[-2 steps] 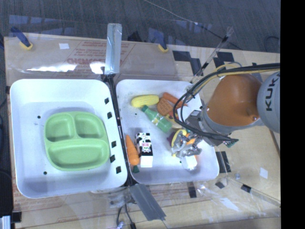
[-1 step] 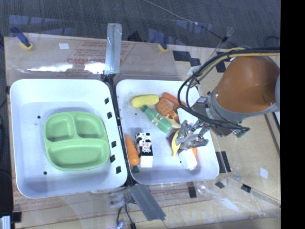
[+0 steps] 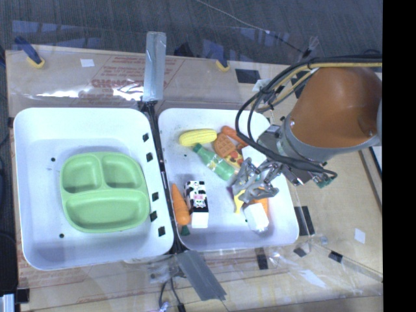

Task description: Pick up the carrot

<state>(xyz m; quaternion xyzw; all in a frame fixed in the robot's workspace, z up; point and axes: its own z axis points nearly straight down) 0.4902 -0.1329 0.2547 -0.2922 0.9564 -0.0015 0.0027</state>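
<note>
Carrot [image 3: 180, 205] apart from pincer [image 3: 252, 186]
The carrot is seen along the right bin's [image 3: 279, 229] left wall; the pincer's opening cannot be told, nor any hold.

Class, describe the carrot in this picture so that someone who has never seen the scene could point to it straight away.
Start at the right-hand white bin, the one without the green plate. Go to its left wall, near the front corner: the carrot lies there along the wall, beside the black-and-white milk carton. It is the one slim, tapering orange thing, with a small green end toward the front.
</note>
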